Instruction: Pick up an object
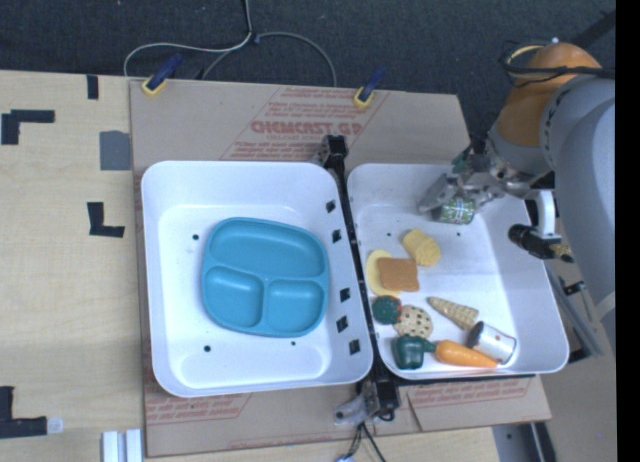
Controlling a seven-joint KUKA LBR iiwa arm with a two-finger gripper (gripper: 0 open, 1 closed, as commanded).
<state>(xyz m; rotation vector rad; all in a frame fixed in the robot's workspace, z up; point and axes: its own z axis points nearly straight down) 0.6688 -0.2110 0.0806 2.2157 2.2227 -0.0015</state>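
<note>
My gripper (pixel 452 202) hangs over the back of the right bin (pixel 525 285), reaching in from the right. It is shut on a small can with a green label (pixel 458 213), which sits between the grey fingers (pixel 433 200) just above the bin floor. Further forward in the same bin lie a yellow chip (pixel 422 247), a brown toast slice (pixel 396 274), a dark green ball (pixel 386 308), a speckled cookie (pixel 414 322), a cone (pixel 453 311), a carrot (pixel 465 355) and a silver can (pixel 492 340).
The left bin (pixel 170 220) holds a blue divided tray (pixel 265 277). A black divider with clips (pixel 345 250) runs between the bins. Both bins rest on a cardboard sheet (pixel 250 120), with a cable across its far edge.
</note>
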